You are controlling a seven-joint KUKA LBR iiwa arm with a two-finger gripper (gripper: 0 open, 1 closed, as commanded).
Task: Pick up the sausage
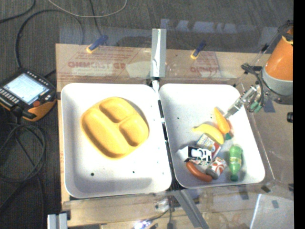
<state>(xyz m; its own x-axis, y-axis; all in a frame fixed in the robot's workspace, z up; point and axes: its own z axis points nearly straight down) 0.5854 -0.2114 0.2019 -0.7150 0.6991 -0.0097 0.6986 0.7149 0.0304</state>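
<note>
Camera view puts my fingers at the upper right of the right-hand shallow white bin, tips just above the orange carrot-shaped toy; whether they are spread or pressed together I cannot tell. The reddish-brown toy sausage lies well below and left of me, at the heap's near edge, touching the red-and-white can and beside the black-and-white packet. I should travel over the yellow banana, line up across the sausage's narrow width, and descend on its free left end, clear of the can.
</note>
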